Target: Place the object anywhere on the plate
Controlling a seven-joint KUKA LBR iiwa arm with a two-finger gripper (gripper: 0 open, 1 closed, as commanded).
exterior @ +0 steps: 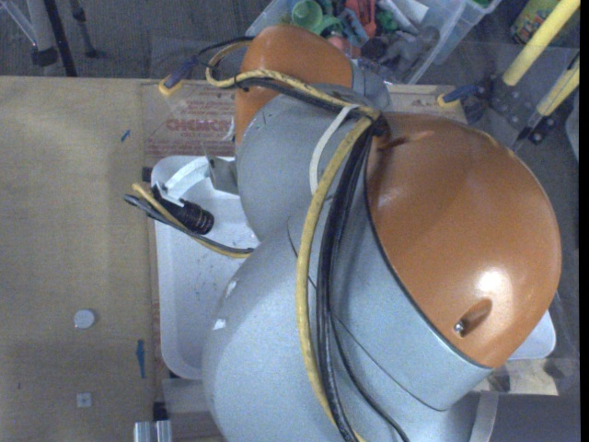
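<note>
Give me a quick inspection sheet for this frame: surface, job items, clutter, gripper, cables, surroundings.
Surface: tan bench bearing a white bin, mostly covered by the arm.
Job's things: nothing seen; plate and object hidden under the arm.
Clutter: small grey disc on the bench.
Gripper: hidden below the wrist; state cannot be told.
Cables: yellow and black bundle running along the arm.
Surroundings: clear tub of colourful toys behind the bench.

object: hidden behind the grey and orange arm; look and pose cannot be told
plate: hidden too; its place in the bins cannot be told
</note>
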